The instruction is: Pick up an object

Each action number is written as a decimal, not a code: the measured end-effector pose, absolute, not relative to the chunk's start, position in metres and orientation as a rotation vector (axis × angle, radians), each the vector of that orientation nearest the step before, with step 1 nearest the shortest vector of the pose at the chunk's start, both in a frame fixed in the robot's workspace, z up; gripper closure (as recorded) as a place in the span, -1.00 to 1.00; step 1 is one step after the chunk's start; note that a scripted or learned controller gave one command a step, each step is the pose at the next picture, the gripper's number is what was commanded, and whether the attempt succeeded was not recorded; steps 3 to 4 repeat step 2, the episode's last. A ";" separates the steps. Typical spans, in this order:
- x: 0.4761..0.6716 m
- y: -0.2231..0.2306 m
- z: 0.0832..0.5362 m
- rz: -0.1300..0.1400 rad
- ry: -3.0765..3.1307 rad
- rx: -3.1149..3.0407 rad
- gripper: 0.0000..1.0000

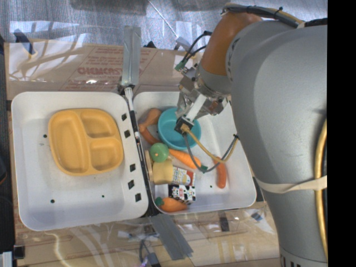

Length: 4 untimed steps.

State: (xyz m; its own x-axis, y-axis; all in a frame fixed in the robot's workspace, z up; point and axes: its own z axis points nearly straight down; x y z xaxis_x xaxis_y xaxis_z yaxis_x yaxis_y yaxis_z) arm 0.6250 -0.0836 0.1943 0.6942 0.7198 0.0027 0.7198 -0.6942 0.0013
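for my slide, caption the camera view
Arm above teal bowl in right bin; yellow tray in left bin.

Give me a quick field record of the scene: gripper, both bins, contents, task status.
gripper: over the right bin, above the teal bowl; nothing visibly held
left bin: one yellow divided tray, lying flat
right bin: teal bowl at the back; carrot just in front of it; green round toy near the divider; cow-patterned box toward the front
clutter: right bin crowded, items touching
task status: no pickup visible yet
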 end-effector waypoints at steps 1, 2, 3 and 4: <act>0.646 -0.077 0.190 -0.005 0.870 3.020 -1.00; 0.620 -0.142 0.098 -0.016 0.439 3.116 -1.00; 0.620 -0.142 0.098 -0.016 0.439 3.116 -1.00; 0.620 -0.142 0.098 -0.016 0.439 3.116 -1.00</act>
